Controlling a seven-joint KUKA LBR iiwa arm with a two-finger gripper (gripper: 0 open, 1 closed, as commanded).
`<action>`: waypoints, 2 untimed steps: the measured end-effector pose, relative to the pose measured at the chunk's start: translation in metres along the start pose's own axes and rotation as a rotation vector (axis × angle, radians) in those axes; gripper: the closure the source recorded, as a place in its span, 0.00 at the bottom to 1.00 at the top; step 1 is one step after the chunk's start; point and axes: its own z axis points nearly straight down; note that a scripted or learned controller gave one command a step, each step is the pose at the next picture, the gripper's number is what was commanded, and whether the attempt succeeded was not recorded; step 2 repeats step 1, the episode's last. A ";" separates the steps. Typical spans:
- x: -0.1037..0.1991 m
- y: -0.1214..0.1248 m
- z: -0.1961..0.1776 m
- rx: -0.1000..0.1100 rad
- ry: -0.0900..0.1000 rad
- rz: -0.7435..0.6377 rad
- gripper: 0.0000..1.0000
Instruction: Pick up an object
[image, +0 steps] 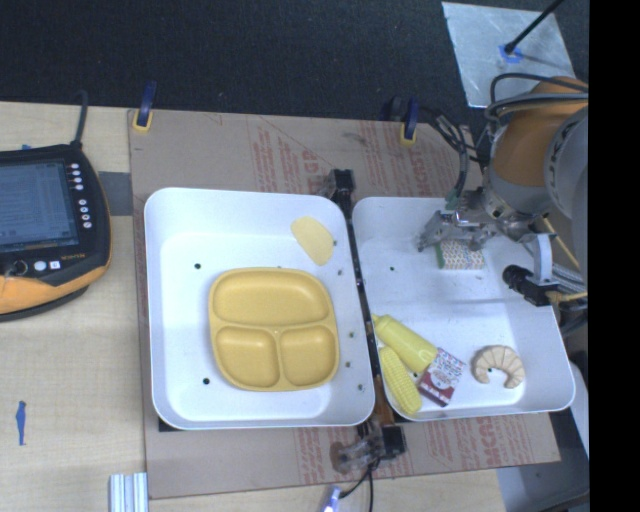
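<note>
Arm: the grey arm (535, 150) with its orange band comes in from the right and reaches over the back of the right bin.
Gripper: the gripper (458, 232) hangs over the far part of the right bin, just above a small speckled block.
Fingers: I cannot tell if they are open or closed; the metal parts are too small and dark to read.
Speckled block: a little block with dots (458, 255) sits right under the gripper, near the back wall of the right bin. I cannot tell if the gripper touches it.
Right bin: the white bin (470, 330) on the right has the food toys in its front part.
Corn: two yellow corn cobs (402, 360) lie side by side at the front left of the right bin, touching each other.
Small packet: a red and white packet (441, 377) lies just beside the corn, touching it.
Croissant: a tan toy croissant (499, 364) lies at the front right of the right bin, apart from the packet.
Left bin: the white bin (180, 300) on the left has a big yellow plate in it.
Yellow plate: the plate (273, 327) has three parts and lies flat in the middle of the left bin.
Yellow slice: a small pale yellow slice (313, 239) lies near the back right of the left bin, apart from the plate.
Tablet: a screen with an orange case (45, 225) rests on the bench, left of both bins.
</note>
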 end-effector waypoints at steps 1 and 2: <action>-0.001 0.002 -0.013 -0.005 -0.002 -0.001 1.00; -0.001 0.002 -0.013 -0.005 -0.002 -0.001 1.00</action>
